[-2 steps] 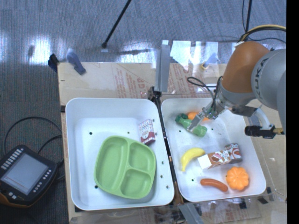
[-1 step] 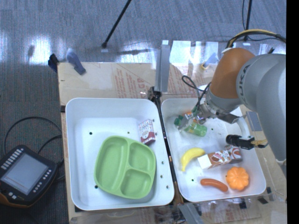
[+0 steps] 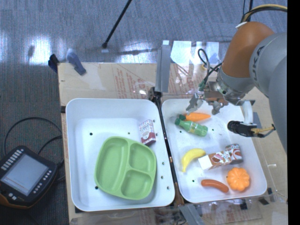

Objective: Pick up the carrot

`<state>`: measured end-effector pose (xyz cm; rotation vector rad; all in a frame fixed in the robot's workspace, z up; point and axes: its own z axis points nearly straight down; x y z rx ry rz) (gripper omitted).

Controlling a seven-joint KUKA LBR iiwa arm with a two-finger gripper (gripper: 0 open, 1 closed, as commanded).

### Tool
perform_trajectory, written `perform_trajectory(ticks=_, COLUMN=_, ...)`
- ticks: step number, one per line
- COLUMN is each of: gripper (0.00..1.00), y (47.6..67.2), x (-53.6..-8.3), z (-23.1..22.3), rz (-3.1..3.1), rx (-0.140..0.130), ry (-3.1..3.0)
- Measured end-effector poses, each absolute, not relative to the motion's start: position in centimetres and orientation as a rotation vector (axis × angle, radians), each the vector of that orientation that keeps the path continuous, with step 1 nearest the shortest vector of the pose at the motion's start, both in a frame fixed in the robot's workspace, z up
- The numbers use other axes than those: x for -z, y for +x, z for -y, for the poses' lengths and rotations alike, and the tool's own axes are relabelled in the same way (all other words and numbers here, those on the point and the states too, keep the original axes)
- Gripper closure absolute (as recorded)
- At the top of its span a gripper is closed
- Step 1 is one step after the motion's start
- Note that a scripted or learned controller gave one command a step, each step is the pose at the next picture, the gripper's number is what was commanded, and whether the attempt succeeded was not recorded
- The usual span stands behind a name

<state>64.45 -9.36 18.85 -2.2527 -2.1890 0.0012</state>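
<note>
Right white bin (image 3: pixel 260 172): green plastic bottle (image 3: pixel 191 126) lying flat, touching the carrot's near side, so it crowds one flank. Yellow toy banana (image 3: pixel 191 158) mid-bin, small brown-and-white carton (image 3: pixel 221 157) just right of it, orange toy pumpkin (image 3: pixel 238 179) in the near right corner, red-orange toy sausage (image 3: pixel 214 185) just left of the pumpkin. Left white bin (image 3: pixel 79 125): light green three-compartment plastic tray (image 3: pixel 125 168), small red-and-white carton (image 3: pixel 147 131) at its far right edge.

Carrot (image 3: pixel 198 117): small orange tapered toy, lying flat, long axis left-right, far end of the right bin.

Grey two-finger gripper (image 3: pixel 205 108) sits directly over the carrot, fingers spread, one tip either side of it, no clamp visible. Carrot rests on the bin floor.
</note>
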Motion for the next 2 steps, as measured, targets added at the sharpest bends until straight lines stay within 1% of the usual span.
perform_trajectory(ticks=1, gripper=0.0, y=64.4, x=-8.7, z=11.2, rz=2.421, rx=0.0, ry=-1.998)
perform_trajectory(ticks=2, gripper=0.0, y=64.5, x=-18.8, z=7.5, rz=2.178, rx=-0.001, ry=-2.263)
